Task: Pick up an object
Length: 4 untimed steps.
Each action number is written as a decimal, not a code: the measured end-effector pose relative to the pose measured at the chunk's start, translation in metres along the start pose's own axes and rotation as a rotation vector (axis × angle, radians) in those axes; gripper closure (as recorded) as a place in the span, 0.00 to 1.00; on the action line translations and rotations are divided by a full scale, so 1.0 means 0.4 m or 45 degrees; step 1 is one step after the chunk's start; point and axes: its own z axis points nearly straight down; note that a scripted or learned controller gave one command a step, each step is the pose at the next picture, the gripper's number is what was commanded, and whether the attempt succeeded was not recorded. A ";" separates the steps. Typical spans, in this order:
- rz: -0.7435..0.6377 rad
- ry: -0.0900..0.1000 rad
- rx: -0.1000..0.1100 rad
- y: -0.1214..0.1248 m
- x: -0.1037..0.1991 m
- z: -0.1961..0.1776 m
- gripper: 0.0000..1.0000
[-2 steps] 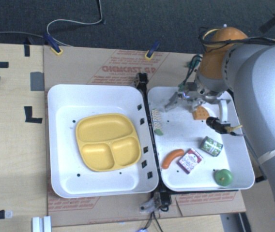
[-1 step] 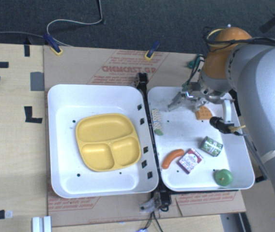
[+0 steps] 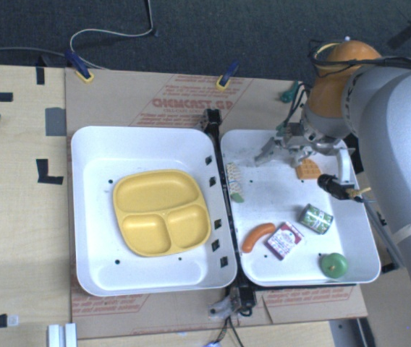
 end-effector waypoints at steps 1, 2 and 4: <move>0.001 0.000 0.000 0.000 0.053 0.001 0.00; 0.001 0.000 0.001 -0.001 0.107 0.002 0.00; 0.001 0.000 0.000 0.000 0.051 0.001 0.00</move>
